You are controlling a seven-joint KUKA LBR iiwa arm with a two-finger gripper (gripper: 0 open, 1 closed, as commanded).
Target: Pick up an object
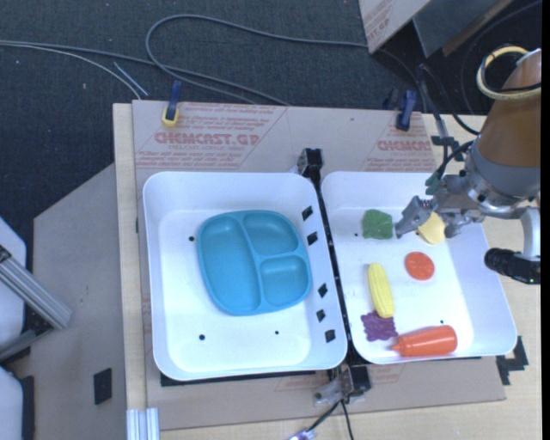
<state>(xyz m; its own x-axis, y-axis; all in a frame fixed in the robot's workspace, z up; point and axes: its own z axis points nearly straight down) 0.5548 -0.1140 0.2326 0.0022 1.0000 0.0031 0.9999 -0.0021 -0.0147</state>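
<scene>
Grey arm [507,168] with orange band, silver wrist, dark metal tool [427,215]

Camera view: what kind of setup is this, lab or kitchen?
Most likely a robot lab pick-and-place bench, not a kitchen: two white bins sit on a clamped board, the food is toys such as a corn cob and carrot, and loose cables run across the dark floor.

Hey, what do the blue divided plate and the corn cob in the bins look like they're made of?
The blue divided plate looks like moulded plastic: one even colour, smooth, slightly glossy, with rounded compartment ridges. The corn cob is probably plastic or rubber toy food: flat uniform yellow, smooth simplified shape. Which of the two the view can't settle.
</scene>
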